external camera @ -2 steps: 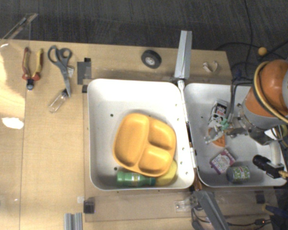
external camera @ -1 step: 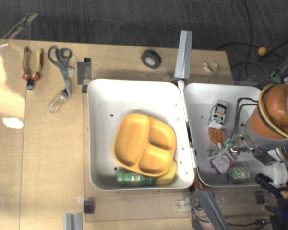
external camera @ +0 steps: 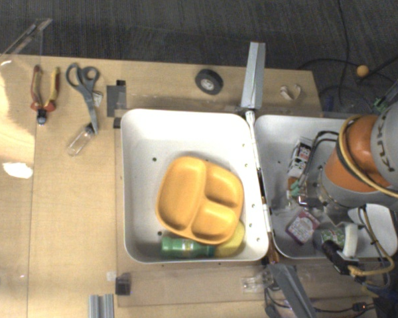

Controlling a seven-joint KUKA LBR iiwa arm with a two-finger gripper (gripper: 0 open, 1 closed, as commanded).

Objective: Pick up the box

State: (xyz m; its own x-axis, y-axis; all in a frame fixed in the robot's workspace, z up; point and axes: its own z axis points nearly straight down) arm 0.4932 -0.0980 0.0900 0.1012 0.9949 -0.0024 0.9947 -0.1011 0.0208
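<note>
Hovering end effector (external camera: 304,207) just above small box (external camera: 300,227), right bin (external camera: 278,144).

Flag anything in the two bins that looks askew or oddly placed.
In the left bin, the yellow divided tray lies upside down and tilted, propped on a green bottle and a yellow object partly hidden beneath it. In the right bin, nothing looks askew around the arm.

Left bin (external camera: 139,177): holds a yellow divided tray (external camera: 200,199), tilted, lying over a green bottle (external camera: 179,246) and a yellow-green object (external camera: 235,239).
Bench (external camera: 60,197), far left: red-handled pliers (external camera: 44,91).
Beside the pliers: grey scissors (external camera: 86,88).
Behind the left bin: roll of black tape (external camera: 209,81).
</note>
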